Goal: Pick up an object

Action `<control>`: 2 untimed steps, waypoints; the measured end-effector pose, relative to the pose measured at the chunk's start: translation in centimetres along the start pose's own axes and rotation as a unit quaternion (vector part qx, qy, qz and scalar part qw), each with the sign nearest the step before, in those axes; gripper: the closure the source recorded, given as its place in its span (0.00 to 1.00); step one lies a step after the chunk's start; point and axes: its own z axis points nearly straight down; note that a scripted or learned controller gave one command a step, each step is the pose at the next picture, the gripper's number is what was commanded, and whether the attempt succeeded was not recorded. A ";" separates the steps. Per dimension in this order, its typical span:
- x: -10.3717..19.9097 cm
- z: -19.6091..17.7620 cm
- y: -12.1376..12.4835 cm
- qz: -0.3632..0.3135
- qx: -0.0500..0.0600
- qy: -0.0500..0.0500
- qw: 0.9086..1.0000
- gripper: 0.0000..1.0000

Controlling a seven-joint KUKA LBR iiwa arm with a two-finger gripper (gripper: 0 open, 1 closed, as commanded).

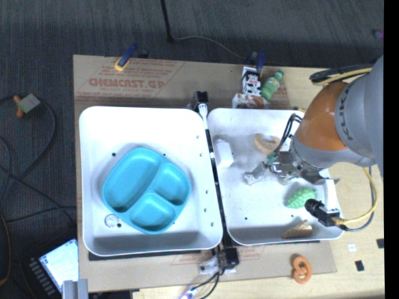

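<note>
- Brown bench [56, 80] on dark carpet, red lettering along its far edge, two shallow white bins side by side on top.
- In the view's right-hand bin [243, 120], toward its near right corner: green knobbly lump [300, 197], lying on the bin floor.
- Just beside that lump, toward the bin's middle: gripper [262, 172], low over the floor, near the lump but apart from it. Open or closed not to be told from this angle.
- Beyond the gripper, toward the bin's far edge: tan curved piece [266, 143], close to the gripper.
- Near the bin's left wall, toward the far corner: small white piece [223, 155].
- Against the bin's near edge, just nearer than the lump: brown flat piece [298, 230], possibly wood.
- Across the bin's right edge: grey arm [368, 104] with orange band [318, 114].
- In the view's left-hand bin [100, 129]: blue divided tray [146, 189], three compartments, set cornerwise across the middle.
- On the bare bench: orange ring [302, 268] by the near edge, below the right-hand bin.
- Small black-and-white carton [251, 83] and green figure [272, 85] just past that bin's far edge.
- Yellow-and-blue clamp [126, 56] on the bench's far edge toward the left corner; blue clamp [259, 59] farther along the same edge.
</note>
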 end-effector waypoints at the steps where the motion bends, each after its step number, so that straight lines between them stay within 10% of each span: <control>1: 3.4 -1.9 -4.2 0.000 0.000 0.000 1.000 0.00; 2: 3.7 -0.2 -1.1 0.000 -0.001 0.000 1.000 0.00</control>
